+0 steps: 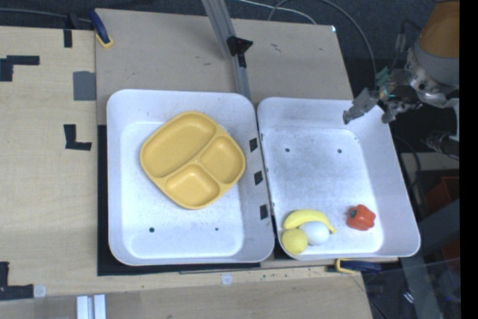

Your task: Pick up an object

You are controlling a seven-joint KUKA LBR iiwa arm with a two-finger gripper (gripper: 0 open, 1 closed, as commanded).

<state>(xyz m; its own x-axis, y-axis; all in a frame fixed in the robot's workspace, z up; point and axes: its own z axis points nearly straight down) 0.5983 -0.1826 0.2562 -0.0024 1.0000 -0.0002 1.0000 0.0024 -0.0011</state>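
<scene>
A yellow banana, a yellow lemon and a small white ball lie huddled together at the near edge of the right bin. A red pepper sits a little to their right. My gripper hovers over the right bin's far right corner, well away from these objects. Its two fingers stand apart, open, with nothing between them.
The left bin holds a yellow three-compartment plate. A grey metal pole slants from the top of the view down to the seam between the bins. The middle of the right bin is bare white floor.
</scene>
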